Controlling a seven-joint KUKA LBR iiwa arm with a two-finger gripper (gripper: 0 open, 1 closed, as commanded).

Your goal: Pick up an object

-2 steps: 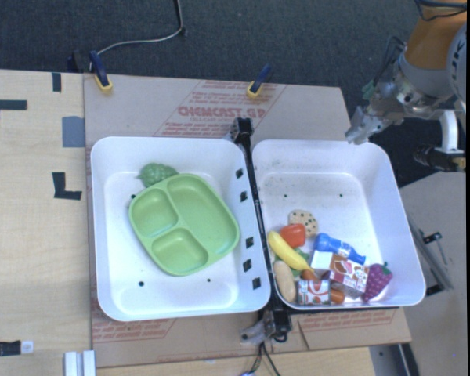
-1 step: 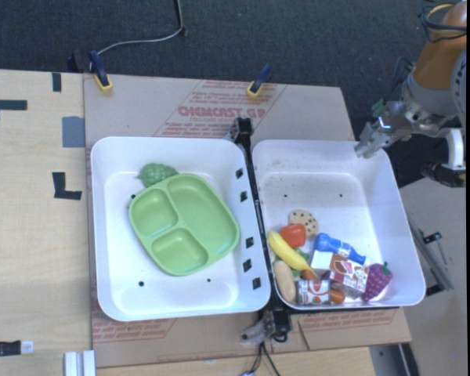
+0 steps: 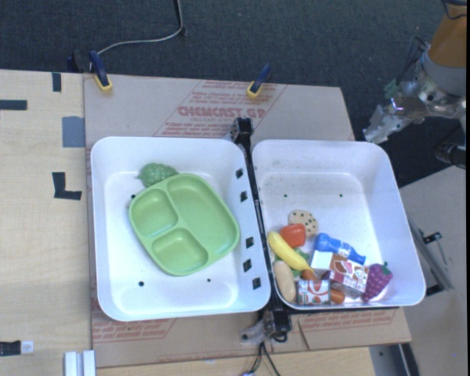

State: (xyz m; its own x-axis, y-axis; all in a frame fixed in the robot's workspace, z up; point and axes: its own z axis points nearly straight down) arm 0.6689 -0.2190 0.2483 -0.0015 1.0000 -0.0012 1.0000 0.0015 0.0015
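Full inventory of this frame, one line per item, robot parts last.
bins: 2, white, side by side on the bench
divided plate: 1, light green, left bin
leafy toy vegetable: 1, darker green, left bin, at the plate's far edge
cookie: 1, tan with dark dots, right bin
banana: 1, yellow, right bin
grapes: 1 bunch, purple, right bin, near corner
small cartons: several, mixed colours, right bin pile
clamps: 2, yellow and blue, bench far edge
gripper: 1, grey, beyond the right bin's far right corner
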